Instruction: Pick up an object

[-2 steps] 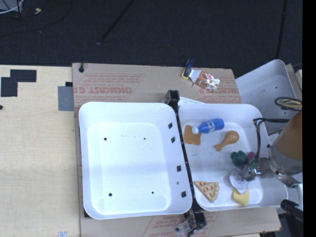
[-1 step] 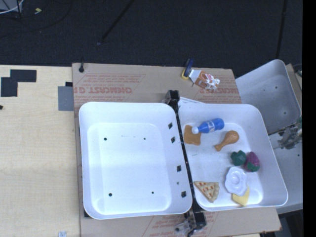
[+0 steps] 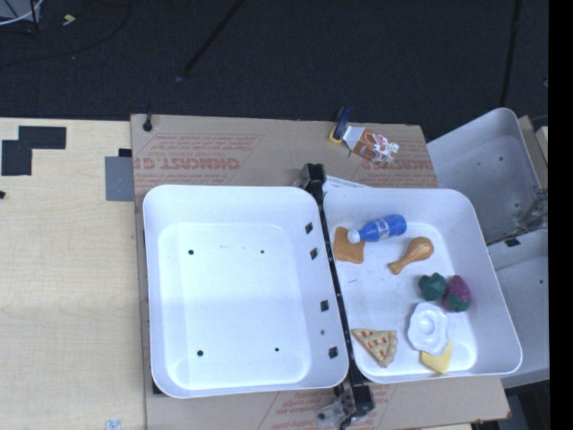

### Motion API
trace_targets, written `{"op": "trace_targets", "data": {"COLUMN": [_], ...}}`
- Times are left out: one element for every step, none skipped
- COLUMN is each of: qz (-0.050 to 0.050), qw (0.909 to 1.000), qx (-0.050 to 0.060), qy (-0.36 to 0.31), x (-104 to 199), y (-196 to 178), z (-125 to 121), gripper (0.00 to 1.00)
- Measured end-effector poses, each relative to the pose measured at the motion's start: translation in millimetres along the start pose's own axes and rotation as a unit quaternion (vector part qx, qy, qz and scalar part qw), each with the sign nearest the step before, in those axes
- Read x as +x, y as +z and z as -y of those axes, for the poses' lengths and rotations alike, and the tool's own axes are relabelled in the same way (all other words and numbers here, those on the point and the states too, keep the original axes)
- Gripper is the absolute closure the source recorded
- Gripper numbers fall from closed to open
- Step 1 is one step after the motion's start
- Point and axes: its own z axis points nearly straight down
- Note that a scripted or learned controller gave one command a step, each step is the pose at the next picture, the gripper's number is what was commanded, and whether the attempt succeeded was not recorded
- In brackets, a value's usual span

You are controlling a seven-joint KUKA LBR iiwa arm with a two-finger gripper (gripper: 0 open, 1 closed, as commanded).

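Bench: we are looking down on a cardboard sheet point(image 3: 224, 155) bearing the left bin point(image 3: 161, 240) and the right bin point(image 3: 488, 249).
Right bin: we are seeing a blue bottle point(image 3: 380, 229) at its far side, a drumstick point(image 3: 412, 255) just beside the bottle, and a fried egg point(image 3: 427, 327) and a pizza slice point(image 3: 375, 345) at its near side.
Gripper: we are finding no way to tell its opening or any hold.

Two white bins point(image 3: 235, 206), one blue bottle point(image 3: 380, 229), one drumstick point(image 3: 412, 255), one fried egg point(image 3: 427, 327), one pizza slice point(image 3: 375, 344)

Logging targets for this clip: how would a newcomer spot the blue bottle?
Take the right bin, the one holding toy food. Near its back edge lies the blue bottle, on its side beside an orange slab. It is the one blue item there, with a white cap.
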Motion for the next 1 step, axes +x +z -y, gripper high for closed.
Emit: {"op": "trace_targets", "data": {"qz": [-0.005], "qw": [0.9999], "qx": [0.010], "qy": [-0.002], "x": [57.3], "y": [141.8], "z": [-60.0], "gripper": [1.00]}}
